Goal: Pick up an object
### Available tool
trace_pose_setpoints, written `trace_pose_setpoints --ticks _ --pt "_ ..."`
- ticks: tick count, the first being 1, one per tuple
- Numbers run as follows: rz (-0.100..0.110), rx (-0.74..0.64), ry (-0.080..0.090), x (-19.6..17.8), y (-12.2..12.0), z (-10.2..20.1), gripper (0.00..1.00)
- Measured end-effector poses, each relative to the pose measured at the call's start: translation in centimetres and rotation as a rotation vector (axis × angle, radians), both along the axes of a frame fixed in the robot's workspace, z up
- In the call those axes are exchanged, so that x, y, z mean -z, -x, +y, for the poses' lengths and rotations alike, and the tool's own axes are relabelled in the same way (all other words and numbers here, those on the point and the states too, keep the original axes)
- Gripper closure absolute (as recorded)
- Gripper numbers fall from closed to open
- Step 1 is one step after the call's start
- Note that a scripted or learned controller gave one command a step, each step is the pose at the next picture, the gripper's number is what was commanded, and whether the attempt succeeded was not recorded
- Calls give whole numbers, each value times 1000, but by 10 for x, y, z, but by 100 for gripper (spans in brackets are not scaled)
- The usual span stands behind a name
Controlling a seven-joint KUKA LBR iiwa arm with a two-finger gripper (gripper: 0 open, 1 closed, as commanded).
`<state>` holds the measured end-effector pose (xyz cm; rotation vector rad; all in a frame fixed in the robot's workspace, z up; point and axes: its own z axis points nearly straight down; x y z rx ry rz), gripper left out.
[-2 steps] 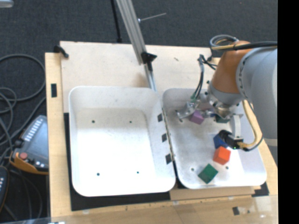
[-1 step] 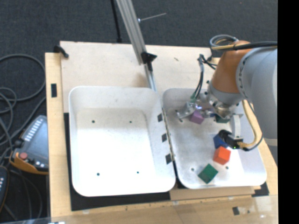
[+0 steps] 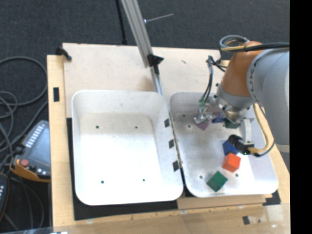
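Note:
My gripper [image 3: 202,118] is low in the right bin [image 3: 263,177], near its back left part, under the orange-banded wrist. A small purple object [image 3: 202,125] lies right at the gripper's tip, partly hidden by it; whether it is held cannot be seen. A blue block [image 3: 229,146] rests to the right of the bin's middle, half under a black cable. An orange block [image 3: 232,163] sits just in front of the blue one. A green block [image 3: 216,181] lies near the bin's front edge.
The left bin [image 3: 80,130] stands beside the right one, sharing a raised rim [image 3: 174,140]. A slanted aluminium post [image 3: 141,33] rises behind the bins. The arm's grey body [image 3: 273,96] overhangs the right bin's back right corner.

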<state>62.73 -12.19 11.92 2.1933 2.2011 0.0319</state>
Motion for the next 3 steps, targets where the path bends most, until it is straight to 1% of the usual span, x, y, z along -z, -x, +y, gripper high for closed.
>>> trace_pose_setpoints --ticks 1,2,3 --pt "0 0 0 0 0 0 100" --pt "3 -4 -9 3 0 5 0" --pt "34 9 -3 14 43 -72 0"
